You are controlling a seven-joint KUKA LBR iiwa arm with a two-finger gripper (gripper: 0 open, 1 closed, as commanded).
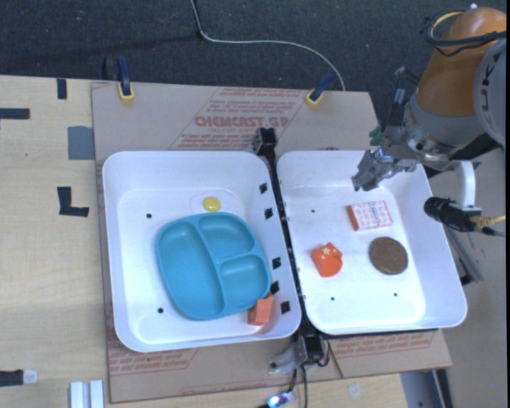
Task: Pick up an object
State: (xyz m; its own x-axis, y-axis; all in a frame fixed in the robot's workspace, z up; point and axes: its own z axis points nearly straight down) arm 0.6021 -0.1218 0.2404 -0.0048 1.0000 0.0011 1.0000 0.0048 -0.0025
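Observation:
The right bin [425, 313] holds a small red-and-white packet [370, 217], a brown round disc [388, 255] and an orange-red toy piece [327, 260]. My gripper [367, 177] hangs over the upper part of that bin, just above and left of the packet, with nothing visibly between its fingers. In the left bin [127, 228] a blue divided plate [212, 264] lies flat, with a small yellow piece [211, 203] behind it and an orange block [260, 312] at its lower right corner.
A black divider [276, 219] runs between the two bins. Blue-and-yellow clamps [124, 85] [319, 90] hold the cardboard sheet at the back. A white cable [263, 41] trails over the dark floor behind. The arm's black hose fitting [450, 211] hangs over the right bin's right rim.

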